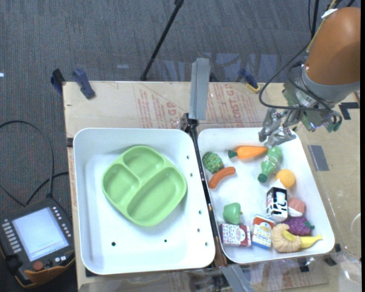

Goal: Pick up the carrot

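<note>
The carrot [250,152], orange with a green stub at its left end, lies flat in the upper part of the right bin [249,190]. My gripper [276,132] hangs just above and to the right of it, over the bin's far rim, with its fingers spread and nothing between them. A green bottle [269,163] lies right below the carrot's right end.
A green sectioned plate [145,185] sits in the left bin [91,224]. The right bin also holds broccoli [212,162], a sausage [222,176], an orange [285,178], a green pepper [232,212], grapes, a banana [292,239] and small cartons. A grey post [199,96] rises between the bins.
</note>
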{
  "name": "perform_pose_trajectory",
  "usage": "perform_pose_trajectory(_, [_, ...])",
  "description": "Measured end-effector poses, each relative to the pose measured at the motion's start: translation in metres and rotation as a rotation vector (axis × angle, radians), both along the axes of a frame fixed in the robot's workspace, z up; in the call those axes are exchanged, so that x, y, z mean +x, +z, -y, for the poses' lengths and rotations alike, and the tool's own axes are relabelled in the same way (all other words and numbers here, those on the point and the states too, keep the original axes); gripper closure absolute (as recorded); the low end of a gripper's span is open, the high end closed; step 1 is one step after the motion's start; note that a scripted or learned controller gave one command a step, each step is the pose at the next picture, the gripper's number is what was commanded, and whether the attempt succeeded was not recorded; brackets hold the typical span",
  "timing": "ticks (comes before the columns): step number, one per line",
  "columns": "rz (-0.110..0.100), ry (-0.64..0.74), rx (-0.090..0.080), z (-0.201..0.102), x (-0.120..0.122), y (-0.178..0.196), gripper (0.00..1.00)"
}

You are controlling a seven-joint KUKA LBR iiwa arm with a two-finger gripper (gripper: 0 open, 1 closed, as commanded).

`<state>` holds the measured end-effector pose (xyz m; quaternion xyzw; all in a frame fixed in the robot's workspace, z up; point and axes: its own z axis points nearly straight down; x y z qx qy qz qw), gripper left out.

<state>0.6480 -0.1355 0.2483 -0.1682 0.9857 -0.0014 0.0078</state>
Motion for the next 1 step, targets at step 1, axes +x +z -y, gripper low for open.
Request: perform_pose_trajectory(1, [-0.012, -0.002, 0.003, 0.0003, -0.0023, -0.0065, 0.0])
